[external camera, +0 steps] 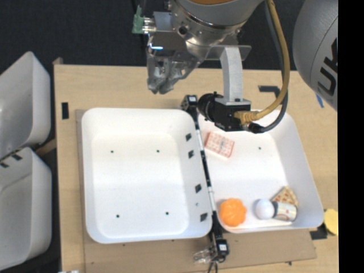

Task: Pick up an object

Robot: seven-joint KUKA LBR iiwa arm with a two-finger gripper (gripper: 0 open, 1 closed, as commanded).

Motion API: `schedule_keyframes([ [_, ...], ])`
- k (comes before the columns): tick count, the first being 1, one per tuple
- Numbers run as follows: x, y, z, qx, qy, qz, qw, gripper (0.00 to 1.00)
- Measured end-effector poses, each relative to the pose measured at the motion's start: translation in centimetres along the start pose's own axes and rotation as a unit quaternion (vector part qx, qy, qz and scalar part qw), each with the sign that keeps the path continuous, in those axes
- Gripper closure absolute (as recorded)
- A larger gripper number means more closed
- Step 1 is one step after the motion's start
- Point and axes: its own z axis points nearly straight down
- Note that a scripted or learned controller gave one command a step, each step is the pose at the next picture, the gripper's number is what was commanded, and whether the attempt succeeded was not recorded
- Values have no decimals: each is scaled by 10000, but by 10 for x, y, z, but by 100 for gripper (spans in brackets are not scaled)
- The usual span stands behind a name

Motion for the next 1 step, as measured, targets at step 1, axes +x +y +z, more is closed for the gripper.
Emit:
schedule_keyframes([
  [1,-2,28,101,71,-38,29,10000,100],
])
